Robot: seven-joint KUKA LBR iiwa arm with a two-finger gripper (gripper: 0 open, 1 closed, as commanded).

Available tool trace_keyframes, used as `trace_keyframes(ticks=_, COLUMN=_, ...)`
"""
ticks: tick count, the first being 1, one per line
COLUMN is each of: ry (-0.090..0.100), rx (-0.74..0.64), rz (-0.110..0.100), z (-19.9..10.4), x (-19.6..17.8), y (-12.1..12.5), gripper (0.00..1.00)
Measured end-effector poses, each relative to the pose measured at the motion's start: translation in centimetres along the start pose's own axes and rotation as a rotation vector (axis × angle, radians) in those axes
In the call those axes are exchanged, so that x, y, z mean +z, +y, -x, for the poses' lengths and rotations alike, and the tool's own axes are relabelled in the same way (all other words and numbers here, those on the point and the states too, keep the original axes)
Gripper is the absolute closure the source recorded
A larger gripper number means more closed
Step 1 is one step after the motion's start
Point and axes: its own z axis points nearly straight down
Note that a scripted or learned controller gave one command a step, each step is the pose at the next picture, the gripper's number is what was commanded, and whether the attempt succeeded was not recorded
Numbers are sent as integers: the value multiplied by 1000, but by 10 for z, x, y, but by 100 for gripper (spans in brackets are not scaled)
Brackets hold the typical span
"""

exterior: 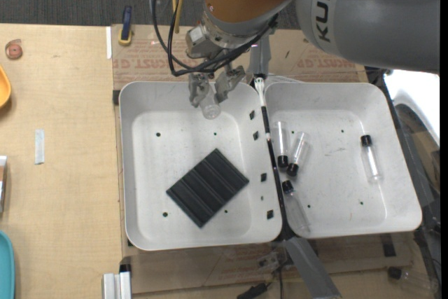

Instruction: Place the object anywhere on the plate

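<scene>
The plate is a black ribbed square lying at a slant on the floor of the left bin. My gripper hangs over the far part of that bin, up and slightly left of the plate. A small clear vial pokes down between its two fingers, and the fingers are shut on it. The vial is well apart from the plate, above the bin's white floor.
The right bin holds several clear vials with black caps: two by its left wall, one at the right and one near the front left. The arm's orange band and cables loom over the back edge.
</scene>
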Motion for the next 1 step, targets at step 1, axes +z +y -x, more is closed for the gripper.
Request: trace_keyframes(ticks=1, ry=1, rx=-146, rz=-1, z=-73, x=-29, y=10, gripper=100)
